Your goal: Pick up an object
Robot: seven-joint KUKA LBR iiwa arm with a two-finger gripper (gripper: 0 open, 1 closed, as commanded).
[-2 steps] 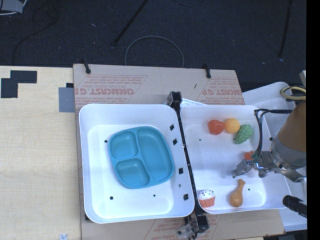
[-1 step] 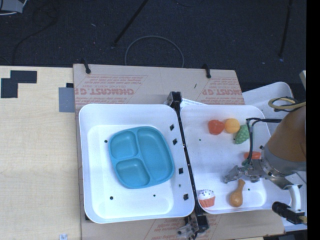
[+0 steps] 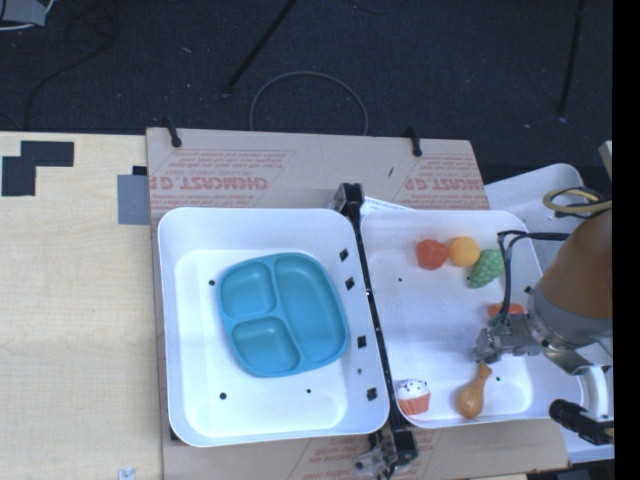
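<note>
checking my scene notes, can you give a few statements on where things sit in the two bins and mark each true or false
1. The blue plate lies in the left bin. True.
2. The cupcake sits on the plate. False: it is in the right bin, near its front left corner.
3. The drumstick lies in the right bin, to the cupcake's right. True.
4. The orange ball is by itself in the left bin. False: it is at the back of the right bin, between a red piece and a green piece.
5. The tool is over the right bin, just above the drumstick in the view. True.
</note>
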